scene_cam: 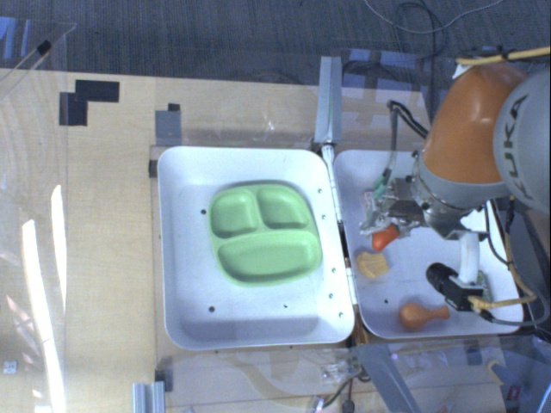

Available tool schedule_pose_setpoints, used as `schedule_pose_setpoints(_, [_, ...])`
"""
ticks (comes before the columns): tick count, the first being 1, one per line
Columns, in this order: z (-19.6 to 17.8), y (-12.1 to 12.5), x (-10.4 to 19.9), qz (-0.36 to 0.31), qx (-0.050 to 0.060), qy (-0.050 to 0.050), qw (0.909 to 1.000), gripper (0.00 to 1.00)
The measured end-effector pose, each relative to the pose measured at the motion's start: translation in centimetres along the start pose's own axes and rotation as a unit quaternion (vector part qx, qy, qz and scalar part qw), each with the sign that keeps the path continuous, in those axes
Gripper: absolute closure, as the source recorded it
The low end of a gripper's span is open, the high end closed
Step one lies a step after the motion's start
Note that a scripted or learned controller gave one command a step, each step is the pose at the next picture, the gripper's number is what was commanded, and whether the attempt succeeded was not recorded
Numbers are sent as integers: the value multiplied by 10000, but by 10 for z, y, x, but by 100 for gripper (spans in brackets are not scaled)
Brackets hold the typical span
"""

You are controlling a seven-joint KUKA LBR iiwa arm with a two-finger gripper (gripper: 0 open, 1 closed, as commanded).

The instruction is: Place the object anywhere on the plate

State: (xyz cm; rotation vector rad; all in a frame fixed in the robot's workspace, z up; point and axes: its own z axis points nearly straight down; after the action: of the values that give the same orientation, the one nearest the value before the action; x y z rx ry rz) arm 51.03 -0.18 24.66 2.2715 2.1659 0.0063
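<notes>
So the gripper (385, 222) was down in the right bin (411, 299) right over the little orange-red object (386, 236), can't tell if it had it pinched, while the green plate (263, 232) waited in the left bin (185, 256).

Pale wooden bench (95, 231), grey carpet (215, 15)

An orange-red object (386, 236) sits right at my gripper (380, 217), low in the right bin; whether I grip it is unclear. The green plate (263, 231), three compartments, lies flat in the left bin, well to my gripper's left.
</notes>
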Motion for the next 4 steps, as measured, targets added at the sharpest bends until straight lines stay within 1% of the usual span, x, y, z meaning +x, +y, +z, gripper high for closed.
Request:
schedule_pose_setpoints(1, [45, 67, 56, -1198, 9, -1, 9928, 100])
schedule_pose_setpoints(2, [45, 67, 56, -1201, 6, -1, 9928, 0])
schedule_pose_setpoints(3, [109, 91, 161, -1819, 12, 5, 9833, 0])
schedule_pose_setpoints(4, [154, 55, 169, -1514, -94, 13, 9884, 0])
